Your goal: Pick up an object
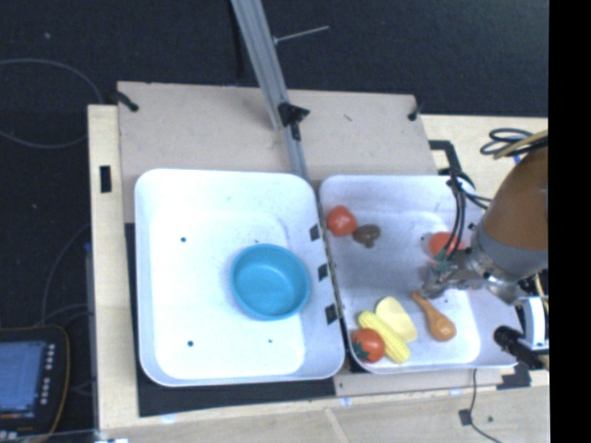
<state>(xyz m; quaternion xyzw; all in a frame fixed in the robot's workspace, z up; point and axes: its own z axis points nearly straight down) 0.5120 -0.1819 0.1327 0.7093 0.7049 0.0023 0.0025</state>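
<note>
Right bin (397, 192), contents: red tomato (341, 220) at far left, brown lump (367, 235) touching it; second red tomato (368, 344) at the near edge, beside a yellow corn cob (382, 335) and a pale yellow piece (397, 318); orange-brown gourd-shaped item (435, 316) right of these; red-orange object (441, 243) against my wrist. My jaws (441, 275): low over the bin's right half, just above the gourd item; cannot tell how far they are parted or whether anything is held. Left bin (185, 210): one blue bowl (269, 281).

Two white bins (166, 358) on the worktop (369, 127), one blue bowl (269, 281). Three red tomato-ish things (341, 220), two yellow pieces (395, 319). One brown lump (367, 235), one orange gourd-looking thing (436, 317).
</note>
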